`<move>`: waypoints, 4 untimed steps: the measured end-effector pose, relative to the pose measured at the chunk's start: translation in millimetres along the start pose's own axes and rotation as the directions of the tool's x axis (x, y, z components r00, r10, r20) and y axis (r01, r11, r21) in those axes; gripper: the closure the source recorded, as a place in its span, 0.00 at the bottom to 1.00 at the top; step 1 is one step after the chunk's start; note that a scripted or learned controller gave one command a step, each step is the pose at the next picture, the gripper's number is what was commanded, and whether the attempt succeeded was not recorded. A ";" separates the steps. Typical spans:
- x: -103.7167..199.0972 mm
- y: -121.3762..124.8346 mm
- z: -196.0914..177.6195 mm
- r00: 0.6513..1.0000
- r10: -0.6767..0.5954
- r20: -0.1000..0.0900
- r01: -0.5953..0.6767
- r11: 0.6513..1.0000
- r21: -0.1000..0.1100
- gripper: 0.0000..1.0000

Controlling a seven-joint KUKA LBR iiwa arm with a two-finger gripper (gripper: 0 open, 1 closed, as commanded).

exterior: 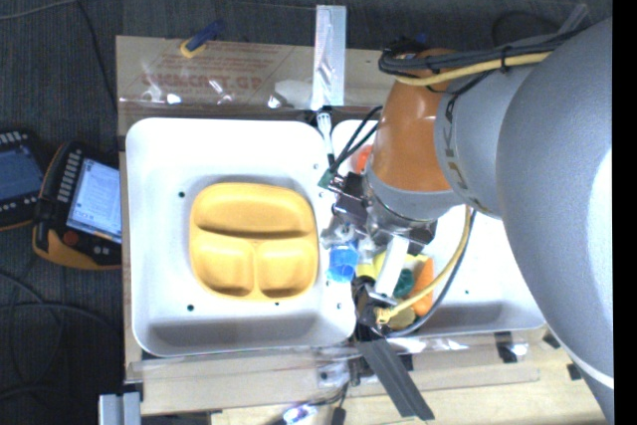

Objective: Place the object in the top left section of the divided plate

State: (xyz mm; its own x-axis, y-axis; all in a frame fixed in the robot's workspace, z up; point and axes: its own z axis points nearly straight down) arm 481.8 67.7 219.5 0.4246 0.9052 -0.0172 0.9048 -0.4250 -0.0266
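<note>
So far nothing delivered: yellow divided plate (pixel 253 239) sits bare in the left bin (pixel 159 314), while the gripper (pixel 350 249) is down among small objects (pixel 383 279) in the right bin (pixel 488 309), finger state impossible to tell.

Single fixed overhead view, slanting down on both bins (pixel 149 214)

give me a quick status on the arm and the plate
End effector low over the right bin, among small objects; grasp unclear. Yellow divided plate in left bin, sections bare. Nothing blocking the plate.
</note>
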 end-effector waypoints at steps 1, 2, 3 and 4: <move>-70.8 34.6 -32.7 0.980 -0.197 -0.008 0.197 0.980 -0.028 1.00; -139.5 124.5 -32.7 1.000 -0.004 -0.012 0.004 1.000 -0.024 1.00; -81.3 119.7 35.7 0.996 0.085 -0.015 -0.086 0.996 -0.020 1.00; -29.9 115.2 34.8 1.000 -0.017 -0.011 0.017 1.000 -0.023 1.00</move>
State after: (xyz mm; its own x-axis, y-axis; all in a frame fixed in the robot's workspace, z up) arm 572.2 -8.5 182.2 0.4097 0.9122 -0.0053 0.9122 -0.4097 -0.0041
